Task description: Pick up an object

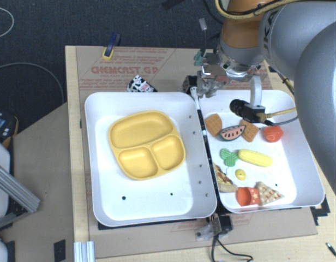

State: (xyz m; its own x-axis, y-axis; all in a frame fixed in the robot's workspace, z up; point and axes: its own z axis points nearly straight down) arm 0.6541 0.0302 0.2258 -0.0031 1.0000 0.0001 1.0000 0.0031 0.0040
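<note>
The gripper (207, 84) hangs at the upper middle of the frame, over the far rim where the two bins meet. Whether it is open or closed cannot be told from this angle, and nothing is seen in its hold. The nearest candidate for picking is the brown toy bread slice (213, 124), which lies just below it in the upper left corner of the right white bin (291, 173). Beside the bread lies a toy watermelon wedge (232, 132), and further right a red toy tomato (273, 134). Lower down are a yellow toy corn cob (255, 158) and a toy pizza slice (269, 193). The left white bin (100, 168) holds a yellow three-compartment plastic plate (147, 144). By my reading the pick is not yet done: every item rests on a bin floor, so descent, closing and lifting all remain.
</note>
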